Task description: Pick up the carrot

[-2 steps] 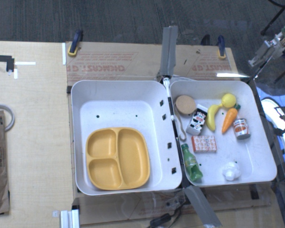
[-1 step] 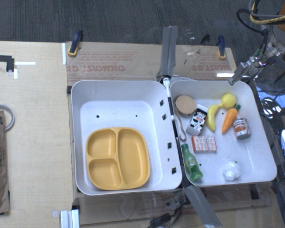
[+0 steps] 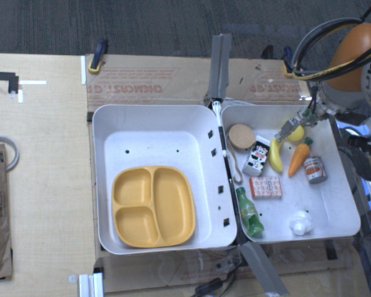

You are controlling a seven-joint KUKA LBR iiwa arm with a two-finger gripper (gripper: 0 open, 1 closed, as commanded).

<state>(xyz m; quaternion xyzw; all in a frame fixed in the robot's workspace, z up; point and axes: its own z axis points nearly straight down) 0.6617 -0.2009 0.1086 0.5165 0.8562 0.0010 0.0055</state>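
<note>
The carrot (image 3: 298,158) is orange with a small green top. It lies slanted in the right bin (image 3: 334,228), between a banana (image 3: 276,156) on its left and a small can (image 3: 314,169) on its right. My gripper (image 3: 292,129) hangs over the bin's back part, just above and behind the carrot's green end, beside a yellow lemon-like fruit (image 3: 296,133). It is apart from the carrot, and nothing of the carrot is in it.
The right bin also holds a round tan disc (image 3: 240,136), a black-and-white carton (image 3: 256,158), a red patterned box (image 3: 266,187), a green bottle (image 3: 249,212) and a white ball (image 3: 302,224). The left bin (image 3: 111,129) holds a yellow divided plate (image 3: 153,206).
</note>
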